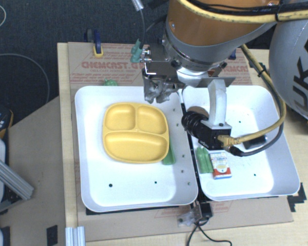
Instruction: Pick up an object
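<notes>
Yellow divided tray (136,132): smooth, glossy plastic. Two white bins (90,152): smooth plastic, a slight sheen is shown. Board (72,76) beneath: matt brown cardboard, red-printed. Small carton (222,165): printed paper. Arm's orange band (215,4): satin finish.

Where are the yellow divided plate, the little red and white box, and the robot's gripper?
yellow divided plate (136,132): camera view, on its large lower compartment.
red and white box (221,165): camera view, on its top face.
gripper (157,94): camera view, at its fingertips.
</notes>
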{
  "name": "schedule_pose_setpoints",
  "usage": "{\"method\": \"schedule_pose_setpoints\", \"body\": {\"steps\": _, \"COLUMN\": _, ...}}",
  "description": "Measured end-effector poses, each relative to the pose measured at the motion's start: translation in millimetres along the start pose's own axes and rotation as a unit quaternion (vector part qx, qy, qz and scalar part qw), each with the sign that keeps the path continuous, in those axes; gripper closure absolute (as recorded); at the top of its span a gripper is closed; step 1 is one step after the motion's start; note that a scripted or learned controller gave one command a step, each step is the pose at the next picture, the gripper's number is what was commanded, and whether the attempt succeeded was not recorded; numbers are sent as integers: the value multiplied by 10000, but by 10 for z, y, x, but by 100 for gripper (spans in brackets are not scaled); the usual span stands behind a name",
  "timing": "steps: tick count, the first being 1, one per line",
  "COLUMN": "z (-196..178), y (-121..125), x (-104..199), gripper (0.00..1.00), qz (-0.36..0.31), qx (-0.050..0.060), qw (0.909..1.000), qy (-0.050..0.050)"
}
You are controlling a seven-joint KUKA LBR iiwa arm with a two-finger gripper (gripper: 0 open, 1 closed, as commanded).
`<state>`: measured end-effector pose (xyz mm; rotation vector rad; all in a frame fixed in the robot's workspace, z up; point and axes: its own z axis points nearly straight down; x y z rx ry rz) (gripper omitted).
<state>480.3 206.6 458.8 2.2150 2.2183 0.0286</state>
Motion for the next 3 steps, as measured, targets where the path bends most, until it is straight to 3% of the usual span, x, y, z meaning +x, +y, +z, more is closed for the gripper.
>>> {"method": "schedule_pose_setpoints", "body": {"steps": 1, "z": 1069, "y": -39, "x": -505, "gripper": 100, "qz": 38, "qx": 141, "qw": 9999, "qy": -66}}
{"method": "schedule_pose_setpoints", "body": {"steps": 2, "z": 887, "y": -23, "x": -1384, "gripper": 100, "qz": 56, "qx": 80, "qw": 9999, "qy": -53}}
{"method": "schedule_pose_setpoints", "body": {"steps": 3, "z": 735, "y": -21, "x": -1245, "gripper": 100, "qz": 4, "qx": 71, "qw": 10000, "qy": -41}}
